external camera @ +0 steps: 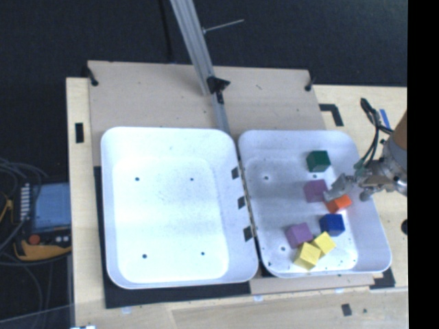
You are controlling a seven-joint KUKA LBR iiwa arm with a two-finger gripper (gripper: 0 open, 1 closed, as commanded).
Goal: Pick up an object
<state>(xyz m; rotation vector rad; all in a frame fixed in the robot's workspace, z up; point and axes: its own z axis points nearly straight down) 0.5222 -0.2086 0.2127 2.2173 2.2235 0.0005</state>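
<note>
Where we begin: as we look down on the bench, our gripper reaches in from the right edge, low over the right bin.
Claw state: we cannot tell whether it is open or closed, and we see nothing plainly held.
Nearest thing: an orange block lies right at the claw's tip, touching it or just beside it; we judge this the likely target.
Also close: a purple block sits just left of the tip, near enough to be nudged during a grasp.
Behind it: a green block lies farther back, apart from the others.
In front: a blue block lies just below the orange one.
Front cluster: two yellow blocks touch each other beside a second purple block, near the bin's front edge.
Why crowded: we judge the blocks lie loose where they came to rest, which leaves the claw little room between neighbours.
Left bin: it lies alongside, touching the right bin at the middle.
Beyond the bins: a metal rail slants away at the top, and a blue box with cables sits off the bench at far left.
Progress: we judge the pick not yet done, since every block rests on the bin floor.
</note>
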